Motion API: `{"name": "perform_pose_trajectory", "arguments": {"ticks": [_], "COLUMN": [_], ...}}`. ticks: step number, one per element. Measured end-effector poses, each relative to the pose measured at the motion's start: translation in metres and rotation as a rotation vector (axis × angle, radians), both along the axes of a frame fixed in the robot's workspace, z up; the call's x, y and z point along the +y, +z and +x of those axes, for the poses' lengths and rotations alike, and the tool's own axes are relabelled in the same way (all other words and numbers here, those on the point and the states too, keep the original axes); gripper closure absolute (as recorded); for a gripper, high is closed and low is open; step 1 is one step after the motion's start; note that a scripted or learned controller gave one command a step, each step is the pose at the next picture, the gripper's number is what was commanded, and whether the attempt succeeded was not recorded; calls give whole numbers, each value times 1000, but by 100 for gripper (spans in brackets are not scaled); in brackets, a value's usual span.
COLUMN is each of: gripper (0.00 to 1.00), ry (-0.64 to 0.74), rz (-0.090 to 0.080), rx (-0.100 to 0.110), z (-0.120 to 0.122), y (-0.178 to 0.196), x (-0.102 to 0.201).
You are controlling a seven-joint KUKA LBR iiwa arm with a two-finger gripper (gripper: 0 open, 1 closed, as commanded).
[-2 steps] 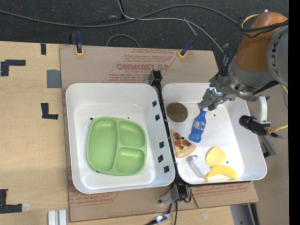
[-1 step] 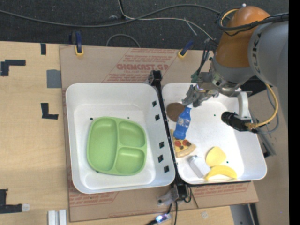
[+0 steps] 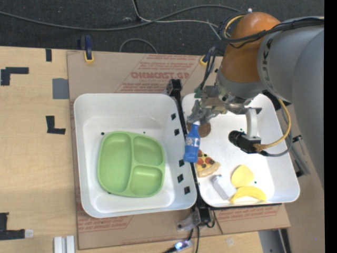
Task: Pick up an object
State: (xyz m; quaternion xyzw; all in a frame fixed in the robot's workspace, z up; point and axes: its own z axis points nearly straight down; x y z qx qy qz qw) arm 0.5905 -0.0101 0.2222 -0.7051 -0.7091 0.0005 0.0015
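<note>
A small blue bottle (image 3: 191, 144) with a white label hangs upright over the divider between the two bins. Its top is pinched between the fingers of my gripper (image 3: 196, 118), which is shut on it. The gripper reaches down from the grey and orange arm (image 3: 247, 46) over the left edge of the right bin (image 3: 274, 115). A brown round item (image 3: 205, 129) lies just right of the bottle's top, partly hidden by the gripper.
The left bin (image 3: 87, 115) holds a green divided plate (image 3: 131, 163). In the right bin lie a pizza slice (image 3: 207, 165), a grey-white piece (image 3: 220, 186), a yellow wedge (image 3: 241, 175) and a banana (image 3: 248, 195). Cables run across the back.
</note>
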Motion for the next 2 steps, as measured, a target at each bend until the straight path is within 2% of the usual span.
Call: {"name": "perform_pose_trajectory", "arguments": {"ticks": [2], "gripper": [100], "ry": [2], "rz": [0], "rx": [0], "z": [-8], "y": [-12], "x": [112]}}
